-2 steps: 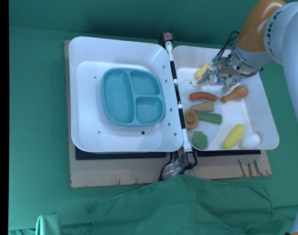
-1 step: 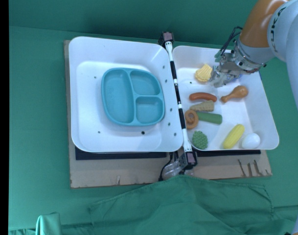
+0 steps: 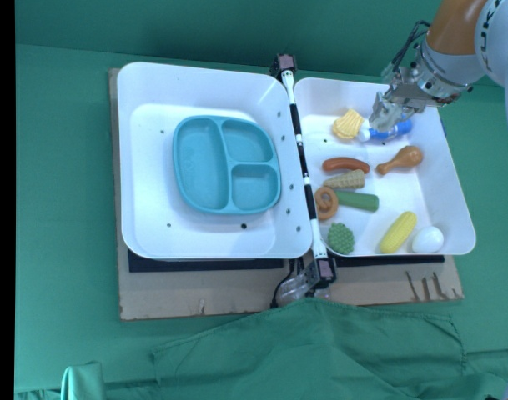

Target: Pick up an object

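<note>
My gripper (image 3: 385,117) hangs low over the back of the right bin (image 3: 454,198), directly above a small blue and white object (image 3: 397,129) and touching or almost touching it. Whether that object sits inside the grip is hidden by the gripper body. A yellow ridged piece (image 3: 348,124) lies just left of it. A brown drumstick (image 3: 401,160) lies just in front. Further forward are a red sausage (image 3: 345,165), a pale corn piece (image 3: 344,180), a green cucumber (image 3: 358,200), a pretzel (image 3: 325,202), a green leafy piece (image 3: 340,237), a yellow corn cob (image 3: 398,232) and a white egg (image 3: 427,239).
The left bin (image 3: 153,98) holds a teal divided plate (image 3: 227,163). A black and white divider rail (image 3: 302,152) runs between the bins. Green cloth (image 3: 320,348) is bunched at the front of the bench.
</note>
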You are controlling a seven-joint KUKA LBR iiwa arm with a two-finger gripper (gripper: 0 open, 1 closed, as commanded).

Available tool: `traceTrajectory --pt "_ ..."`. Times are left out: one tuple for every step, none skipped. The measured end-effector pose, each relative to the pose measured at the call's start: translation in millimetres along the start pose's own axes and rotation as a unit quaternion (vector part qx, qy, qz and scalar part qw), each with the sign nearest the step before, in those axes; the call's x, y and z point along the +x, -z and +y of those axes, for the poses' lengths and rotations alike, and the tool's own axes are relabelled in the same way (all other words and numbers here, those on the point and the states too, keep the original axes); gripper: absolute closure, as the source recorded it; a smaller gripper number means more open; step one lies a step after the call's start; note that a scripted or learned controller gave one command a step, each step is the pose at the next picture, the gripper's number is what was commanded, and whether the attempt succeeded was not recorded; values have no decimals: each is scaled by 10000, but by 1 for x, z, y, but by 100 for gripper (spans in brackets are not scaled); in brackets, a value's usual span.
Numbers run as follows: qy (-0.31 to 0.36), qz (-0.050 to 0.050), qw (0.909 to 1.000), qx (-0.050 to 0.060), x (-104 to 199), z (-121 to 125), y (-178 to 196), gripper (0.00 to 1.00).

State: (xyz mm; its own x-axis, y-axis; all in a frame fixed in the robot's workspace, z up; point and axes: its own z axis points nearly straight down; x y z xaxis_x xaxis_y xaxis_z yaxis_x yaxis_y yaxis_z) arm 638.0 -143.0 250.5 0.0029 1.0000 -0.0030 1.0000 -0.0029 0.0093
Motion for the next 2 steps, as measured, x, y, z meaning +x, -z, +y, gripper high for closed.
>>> traceTrajectory --pt "3 -2 10000 -14 1 7 66 100" --pt "0 -4 10000 -15 -9 4 128 100"
